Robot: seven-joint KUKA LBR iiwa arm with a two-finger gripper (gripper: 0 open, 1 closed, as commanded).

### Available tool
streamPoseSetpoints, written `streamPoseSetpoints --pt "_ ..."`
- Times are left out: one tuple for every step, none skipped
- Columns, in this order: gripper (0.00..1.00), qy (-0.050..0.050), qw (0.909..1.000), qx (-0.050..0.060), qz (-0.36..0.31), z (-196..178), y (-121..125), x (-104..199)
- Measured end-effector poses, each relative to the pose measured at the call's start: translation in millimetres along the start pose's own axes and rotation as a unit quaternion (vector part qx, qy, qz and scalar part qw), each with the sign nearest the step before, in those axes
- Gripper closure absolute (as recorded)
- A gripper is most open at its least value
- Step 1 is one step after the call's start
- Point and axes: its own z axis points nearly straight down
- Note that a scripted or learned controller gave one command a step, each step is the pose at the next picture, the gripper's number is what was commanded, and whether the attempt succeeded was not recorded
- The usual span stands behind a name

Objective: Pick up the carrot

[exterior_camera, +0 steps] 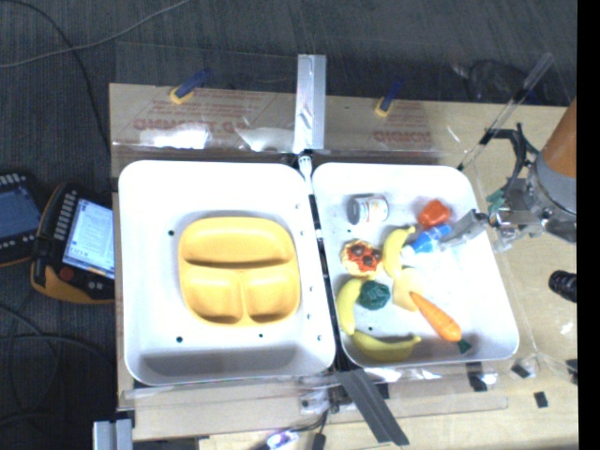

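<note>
Glossy white plastic bins [141,279], a matt yellow plastic tray [240,268], pale wooden bench [441,125].

Two white bins sit side by side: the left bin [150,251] and the right bin [487,279]. The left one holds one yellow tray [239,268]. The right one holds one carrot [436,316], three bananas [384,346], one can [368,208], one green item [374,294], one orange-red item [433,213] and one blue item [424,243].

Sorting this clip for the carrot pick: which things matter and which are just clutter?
Job: carrot; pincer; right bin holding it.
Lying about: yellow tray, left bin, bananas, can, green piece.
</note>
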Motion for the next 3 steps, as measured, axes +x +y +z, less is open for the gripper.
streamPoseSetpoints --pt "0.0 0.001 0.9924 0.0 -0.123 130 -25 21" --pt "0.0 -0.001 0.995 -0.004 -0.1 159 -24 17" --pt "1.0 -0.001 0.995 -0.008 -0.1 148 -21 19"
